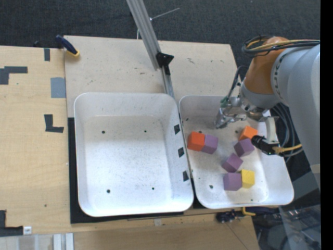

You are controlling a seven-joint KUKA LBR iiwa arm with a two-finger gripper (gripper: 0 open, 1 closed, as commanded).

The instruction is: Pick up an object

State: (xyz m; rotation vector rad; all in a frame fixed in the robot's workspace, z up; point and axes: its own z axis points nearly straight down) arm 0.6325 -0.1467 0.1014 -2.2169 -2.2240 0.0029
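Blocks are sitting loose in the right bin (205, 104), right of frame centre, and nothing is lifted yet by the look of it. An orange block (196, 140) and a purple block (210, 144) are touching side by side near the bin's left wall. Further right, a second orange block (247, 133) is lying just above another purple block (243, 147), partly tucked under the arm's cabling. Lower down, a third purple block (232, 163) is resting near a purple-and-yellow pair: the large purple block (232, 181) touching the yellow block (248, 178).

The gripper (225, 120) is hanging over the upper middle of that bin, above and to the right of the orange-and-purple pair, and apart from every block. From this slanted view I cannot tell how it is set, but nothing is showing beneath it.

The left bin (83, 108) is lying alongside, unused for now.

So, as a judgement: the approach is underway, while choosing a block, descending, closing and lifting all remain. The nearest candidates seem to be the orange-and-purple pair just below left of the tool.
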